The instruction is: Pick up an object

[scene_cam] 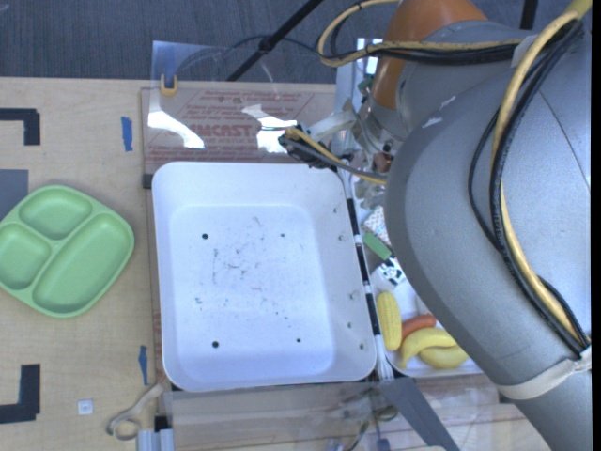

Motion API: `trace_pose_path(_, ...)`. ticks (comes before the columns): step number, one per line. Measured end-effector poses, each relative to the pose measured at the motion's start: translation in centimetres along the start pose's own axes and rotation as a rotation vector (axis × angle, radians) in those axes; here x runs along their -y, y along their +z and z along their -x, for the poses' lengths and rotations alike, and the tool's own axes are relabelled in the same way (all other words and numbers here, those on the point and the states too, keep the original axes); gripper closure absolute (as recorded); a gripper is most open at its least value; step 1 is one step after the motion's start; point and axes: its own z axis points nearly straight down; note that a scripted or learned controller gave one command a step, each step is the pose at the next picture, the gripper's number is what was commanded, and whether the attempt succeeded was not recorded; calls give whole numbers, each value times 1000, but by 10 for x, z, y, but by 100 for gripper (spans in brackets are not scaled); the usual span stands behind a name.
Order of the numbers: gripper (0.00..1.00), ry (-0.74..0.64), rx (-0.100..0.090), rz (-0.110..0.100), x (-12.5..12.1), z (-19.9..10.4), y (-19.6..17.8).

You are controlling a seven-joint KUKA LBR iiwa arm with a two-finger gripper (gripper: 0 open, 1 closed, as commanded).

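Pale wooden surface [84,365] carries two white bins, and the grey arm [488,214] leans across the right bin [406,368], covering most of it, while the left bin [249,271] lies beside it and a green divided plate [61,249] sits well apart at the far left. Candidate objects lie in the right bin's visible strip: a yellow banana [430,348], an orange piece [418,325] touching it, a corn cob [387,319] just beside. The end effector is hidden under the wrist, so its state cannot be told; crowded items against the bin wall may cause a slipped or empty grasp.
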Motion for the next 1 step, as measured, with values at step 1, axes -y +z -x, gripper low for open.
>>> trace_pose_path(1, 100, -1, 0, 0, 63, -4, -15)
